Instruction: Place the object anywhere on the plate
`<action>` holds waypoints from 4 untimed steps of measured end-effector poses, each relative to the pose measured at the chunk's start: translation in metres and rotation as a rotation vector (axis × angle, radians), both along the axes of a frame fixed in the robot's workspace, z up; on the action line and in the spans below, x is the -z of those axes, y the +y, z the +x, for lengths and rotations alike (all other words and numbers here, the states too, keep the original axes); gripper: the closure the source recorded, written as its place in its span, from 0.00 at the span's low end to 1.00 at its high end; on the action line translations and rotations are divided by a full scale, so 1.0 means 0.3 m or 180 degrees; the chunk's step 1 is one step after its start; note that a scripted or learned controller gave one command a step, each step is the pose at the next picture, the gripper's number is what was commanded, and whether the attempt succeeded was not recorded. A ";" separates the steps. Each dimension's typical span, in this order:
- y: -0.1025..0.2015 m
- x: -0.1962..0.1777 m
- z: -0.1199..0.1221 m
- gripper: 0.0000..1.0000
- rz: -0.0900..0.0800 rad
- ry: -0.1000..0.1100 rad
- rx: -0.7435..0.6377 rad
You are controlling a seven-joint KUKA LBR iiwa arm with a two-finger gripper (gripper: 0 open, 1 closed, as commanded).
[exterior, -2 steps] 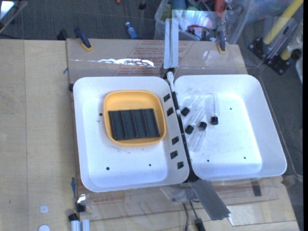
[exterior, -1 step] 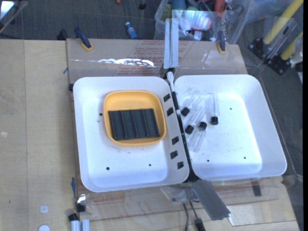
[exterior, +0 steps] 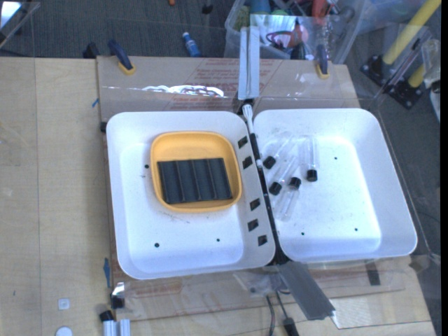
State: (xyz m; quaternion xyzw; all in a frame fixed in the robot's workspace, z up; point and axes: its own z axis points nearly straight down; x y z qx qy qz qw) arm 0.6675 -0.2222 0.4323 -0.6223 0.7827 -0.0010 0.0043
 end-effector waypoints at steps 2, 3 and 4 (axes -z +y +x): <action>0.019 0.053 -0.001 1.00 0.0001 0.0025 -0.1616; 0.029 -0.011 0.001 1.00 -0.0011 0.0002 -0.2123; 0.032 -0.010 0.001 1.00 -0.0020 0.0002 -0.3148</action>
